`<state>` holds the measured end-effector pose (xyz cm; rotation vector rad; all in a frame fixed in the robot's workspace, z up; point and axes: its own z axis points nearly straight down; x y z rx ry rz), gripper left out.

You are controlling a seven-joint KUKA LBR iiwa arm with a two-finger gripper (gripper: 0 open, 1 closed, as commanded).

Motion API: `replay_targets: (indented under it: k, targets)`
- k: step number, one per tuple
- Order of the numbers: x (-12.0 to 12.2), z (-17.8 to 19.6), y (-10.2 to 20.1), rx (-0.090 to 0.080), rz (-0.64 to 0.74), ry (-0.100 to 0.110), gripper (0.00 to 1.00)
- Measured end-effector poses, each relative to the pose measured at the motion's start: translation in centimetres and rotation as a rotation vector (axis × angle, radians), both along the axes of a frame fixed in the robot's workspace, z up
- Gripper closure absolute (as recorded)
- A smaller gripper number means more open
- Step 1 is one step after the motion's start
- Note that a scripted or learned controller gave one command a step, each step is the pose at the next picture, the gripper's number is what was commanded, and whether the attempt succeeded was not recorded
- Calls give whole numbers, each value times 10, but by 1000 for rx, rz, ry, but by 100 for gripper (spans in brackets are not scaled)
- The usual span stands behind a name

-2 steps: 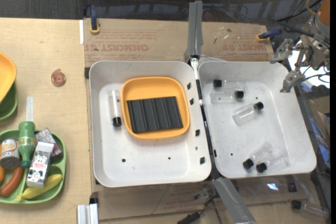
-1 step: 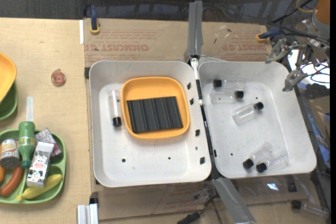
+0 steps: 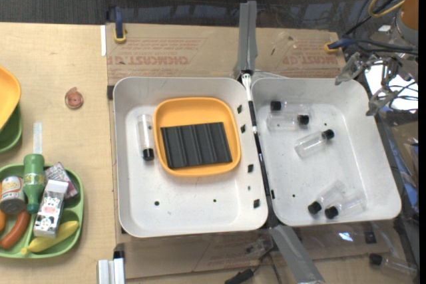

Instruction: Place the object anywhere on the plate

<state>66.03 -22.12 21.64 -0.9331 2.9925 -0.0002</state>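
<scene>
Two shallow white bins are sitting side by side on the worktop [image 3: 53, 63], seen from above at a slant. The left bin [image 3: 133, 206] is holding an orange plate [image 3: 197, 108] with a dark ribbed insert [image 3: 196, 145] lying flat in its middle. Just beside the plate's left edge, one clear vial with a black cap [image 3: 145, 136] is lying lengthwise on the bin floor, cap end pointing toward the viewer; it is not resting on the plate.

The right bin [image 3: 373, 163] is carrying several more clear vials [image 3: 313, 142] with black caps, scattered well apart: some near the upper left, one tilted near the middle, and a pair [image 3: 333, 204] at the lower edge.

At the upper right corner, the claw [image 3: 365, 80] is hanging over the far rim of the right bin, away from every vial; whether it is apart or together cannot be told at this angle. Nothing is showing between its tips.

To the far left on the worktop, a green tray [image 3: 63, 239] is holding toy food and a green bottle [image 3: 33, 176].
</scene>
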Motion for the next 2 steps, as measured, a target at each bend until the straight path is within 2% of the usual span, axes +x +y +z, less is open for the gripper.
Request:
replay_targets:
  k: [1,2]
  targets:
    - [-1,2,0,0,285,0,0]
    - [0,12,0,2,278,-7,100]
